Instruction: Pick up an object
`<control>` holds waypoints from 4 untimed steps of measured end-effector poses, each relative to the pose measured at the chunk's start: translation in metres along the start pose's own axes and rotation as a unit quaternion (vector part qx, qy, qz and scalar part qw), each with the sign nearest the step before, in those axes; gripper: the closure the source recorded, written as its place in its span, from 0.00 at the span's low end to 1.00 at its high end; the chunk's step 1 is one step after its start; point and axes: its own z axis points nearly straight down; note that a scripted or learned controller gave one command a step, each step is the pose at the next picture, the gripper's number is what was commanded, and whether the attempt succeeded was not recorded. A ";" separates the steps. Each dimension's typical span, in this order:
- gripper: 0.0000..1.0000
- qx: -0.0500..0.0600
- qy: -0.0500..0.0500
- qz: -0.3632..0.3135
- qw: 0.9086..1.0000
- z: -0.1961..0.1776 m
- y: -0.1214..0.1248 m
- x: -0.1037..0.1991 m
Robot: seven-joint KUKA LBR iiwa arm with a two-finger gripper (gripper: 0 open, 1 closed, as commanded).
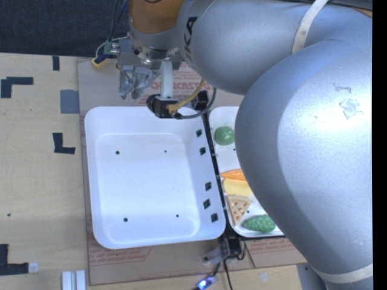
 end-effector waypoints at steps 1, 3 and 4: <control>1.00 -0.015 0.005 -0.001 1.000 -0.139 -0.007 0.001; 1.00 -0.016 0.006 -0.001 1.000 -0.155 0.000 0.001; 1.00 -0.001 0.000 0.000 1.000 -0.016 0.000 0.001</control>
